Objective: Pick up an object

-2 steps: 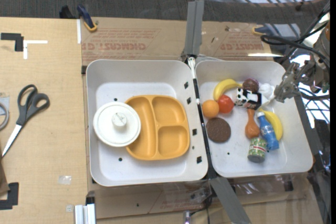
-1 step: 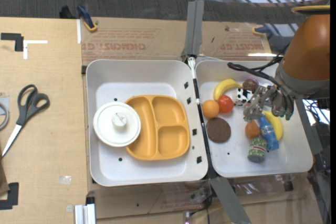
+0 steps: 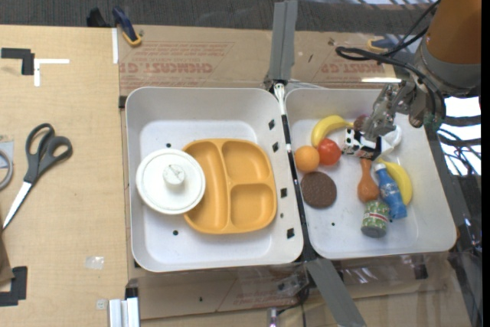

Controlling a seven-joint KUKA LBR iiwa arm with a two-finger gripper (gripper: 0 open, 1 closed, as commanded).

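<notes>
The right bin [image 3: 429, 237] holds several small items: a yellow banana [image 3: 329, 126], an orange [image 3: 307, 158], a red tomato [image 3: 329, 152], a brown round cookie [image 3: 319, 189], a brown drumstick [image 3: 368, 180], a blue bottle [image 3: 389, 194], a second banana [image 3: 402, 180] and a green can [image 3: 374, 220]. A black-and-white toy [image 3: 357, 142] lies near the bin's middle. My gripper [image 3: 374, 131] hangs low over the right bin, just above and right of that toy, seemingly touching it. The grey arm with its orange band comes in from the upper right.
The left bin [image 3: 145, 111] carries a yellow divided plate [image 3: 233, 188] and a white round lidded bowl [image 3: 171, 180]. Scissors [image 3: 34, 161] lie on the bench at the left. A grey divider bar [image 3: 282, 42] runs behind the bins. Cables trail at the right.
</notes>
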